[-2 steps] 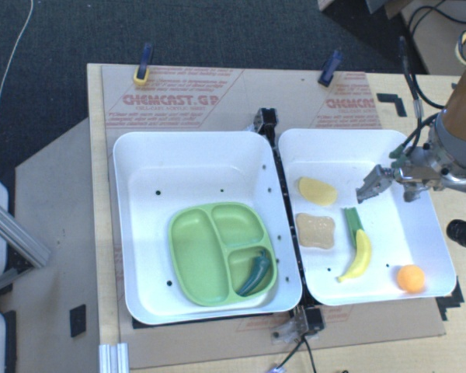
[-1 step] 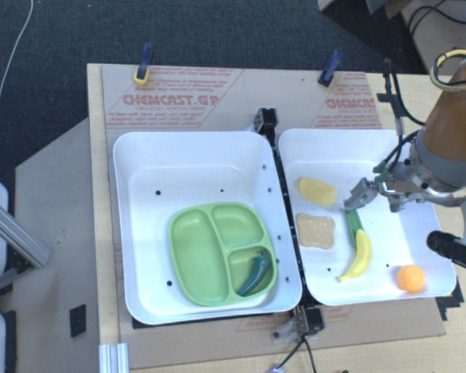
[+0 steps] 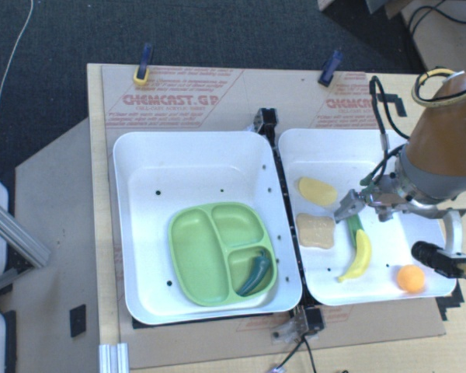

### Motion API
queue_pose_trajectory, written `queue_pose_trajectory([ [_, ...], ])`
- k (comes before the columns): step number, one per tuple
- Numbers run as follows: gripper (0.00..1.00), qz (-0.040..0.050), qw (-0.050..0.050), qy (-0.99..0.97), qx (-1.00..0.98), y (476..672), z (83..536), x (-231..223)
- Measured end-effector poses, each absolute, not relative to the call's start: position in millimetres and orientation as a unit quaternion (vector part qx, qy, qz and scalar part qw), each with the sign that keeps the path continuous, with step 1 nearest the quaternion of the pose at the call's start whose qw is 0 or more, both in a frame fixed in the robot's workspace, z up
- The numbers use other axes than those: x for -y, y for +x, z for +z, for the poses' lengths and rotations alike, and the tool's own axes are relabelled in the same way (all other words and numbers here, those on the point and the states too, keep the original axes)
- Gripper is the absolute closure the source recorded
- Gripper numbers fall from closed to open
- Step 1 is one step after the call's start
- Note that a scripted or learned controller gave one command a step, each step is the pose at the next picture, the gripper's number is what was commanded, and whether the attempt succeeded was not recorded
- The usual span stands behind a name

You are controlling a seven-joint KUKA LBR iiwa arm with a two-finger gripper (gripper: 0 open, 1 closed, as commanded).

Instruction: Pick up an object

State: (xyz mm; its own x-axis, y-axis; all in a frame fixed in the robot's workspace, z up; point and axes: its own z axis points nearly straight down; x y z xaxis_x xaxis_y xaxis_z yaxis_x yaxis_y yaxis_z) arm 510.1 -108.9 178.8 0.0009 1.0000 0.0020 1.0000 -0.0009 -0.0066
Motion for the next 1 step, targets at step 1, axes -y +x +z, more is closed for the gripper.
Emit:
queue_pose_trajectory([
  [1,0.00,0.0015,0.003,-0.707,0.707,510.0,135.9,107.8],
])
